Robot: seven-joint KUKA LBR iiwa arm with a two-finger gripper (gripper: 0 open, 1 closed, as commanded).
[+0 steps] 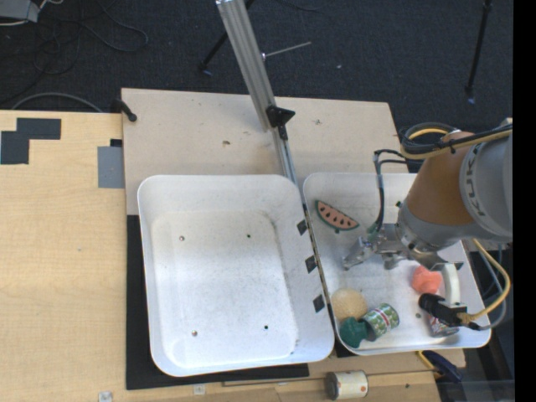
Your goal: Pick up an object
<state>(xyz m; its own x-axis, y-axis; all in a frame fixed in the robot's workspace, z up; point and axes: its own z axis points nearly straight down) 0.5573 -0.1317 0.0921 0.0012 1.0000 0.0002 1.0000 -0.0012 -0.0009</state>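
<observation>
Two shallow white bins sit side by side on the surface (pixel 59 224); the left bin (pixel 218 275) is the larger in view and the right bin (pixel 394 178) touches its right edge; the grey arm (pixel 452 195) with its orange band reaches in from the right over the right bin; the hand (pixel 374 254) is low over the middle of that bin, above bare floor; how far open it is cannot be told from this angle, and nothing can be made out in its grasp. All loose objects lie in the right bin: a watermelon slice toy (pixel 337 217) near the far left corner, apart from the hand; a beige ball (pixel 348 301) near the left wall, on the near side of the hand; a dark green toy (pixel 353 332) just beside the ball at the near rim; a small can (pixel 381 319) with a green label, on its side, touching the green toy; an orange-pink object (pixel 425 280) to the right of the hand, close under the arm.
</observation>
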